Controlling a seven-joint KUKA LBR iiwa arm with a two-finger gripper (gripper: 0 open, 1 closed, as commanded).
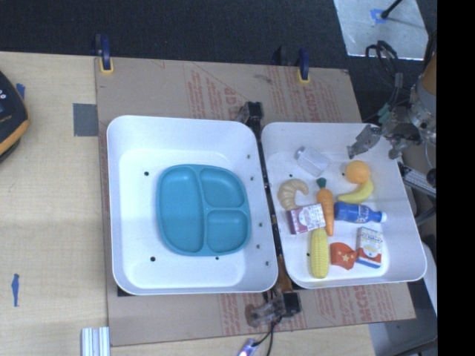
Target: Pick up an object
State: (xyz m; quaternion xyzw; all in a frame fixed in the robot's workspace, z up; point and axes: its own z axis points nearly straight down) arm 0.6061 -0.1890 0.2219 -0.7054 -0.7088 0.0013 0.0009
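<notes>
two white bins sit side by side on a cardboard sheet (223, 87) laid over a wooden bench (44, 221). the left bin (126, 199) holds one blue tray (202, 209) with three compartments. taking the carrot (326, 206) in the right bin (412, 265) as the landmark: nearest the camera below it lie one corn cob (318, 252), one red packet (342, 256) and one small carton (369, 245). just left of the carrot is one maroon box (306, 218), just right of it one blue bottle (358, 213). up-left is one croissant (292, 191), up-right one banana (357, 192) touching one orange (358, 171). further up is a clear item (312, 157), hard to make out. the gripper (377, 141) hangs over the bin's far right corner, fingers spread, pinching nothing; the arm is cut off at the right. two clamps (104, 54) pin the sheet's far edge; beyond is dark floor (185, 13).
</notes>
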